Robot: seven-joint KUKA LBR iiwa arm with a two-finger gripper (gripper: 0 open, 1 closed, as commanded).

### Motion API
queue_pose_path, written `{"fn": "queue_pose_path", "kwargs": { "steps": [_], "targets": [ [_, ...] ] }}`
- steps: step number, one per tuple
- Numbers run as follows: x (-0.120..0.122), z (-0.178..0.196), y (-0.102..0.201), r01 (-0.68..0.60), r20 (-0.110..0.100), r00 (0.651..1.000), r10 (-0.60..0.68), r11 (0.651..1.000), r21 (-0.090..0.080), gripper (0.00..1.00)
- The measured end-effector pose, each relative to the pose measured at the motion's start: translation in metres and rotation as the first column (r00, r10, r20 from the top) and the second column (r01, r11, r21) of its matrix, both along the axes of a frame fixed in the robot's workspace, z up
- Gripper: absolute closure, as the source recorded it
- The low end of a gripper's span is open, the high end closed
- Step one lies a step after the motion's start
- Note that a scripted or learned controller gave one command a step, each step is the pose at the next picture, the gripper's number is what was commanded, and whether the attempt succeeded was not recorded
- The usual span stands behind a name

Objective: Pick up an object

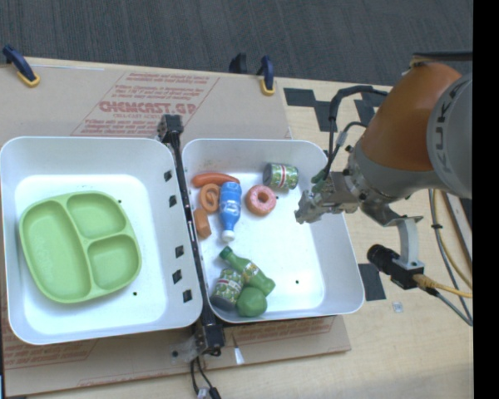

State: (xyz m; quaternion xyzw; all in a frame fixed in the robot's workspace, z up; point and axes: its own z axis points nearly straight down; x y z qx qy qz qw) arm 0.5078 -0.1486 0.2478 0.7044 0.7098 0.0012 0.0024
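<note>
The right bin (337,248) holds several small objects: a green can (280,175) at the back, a pink doughnut (260,199), a blue bottle (229,207), orange sausage-like pieces (208,196), and green bottles and a green ball (243,285) at the front left. My gripper (309,209) hangs over the bin's right side, just right of the doughnut and below the can. Nothing shows between its fingers.
The left bin (17,169) bears a green divided plate (79,244). A black divider clip line (180,214) runs between the bins. Blue clamps (266,73) hold the cardboard at the back. Cables and a black fitting (395,264) lie right of the bins.
</note>
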Motion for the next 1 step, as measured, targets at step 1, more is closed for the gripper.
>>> {"fn": "queue_pose_path", "kwargs": {
  "steps": [1],
  "targets": [
    [-0.0006, -0.0008, -0.0002, 0.001, -0.002, 1.0, -0.001, 1.0, 0.0, 0.0]
  ]
}}
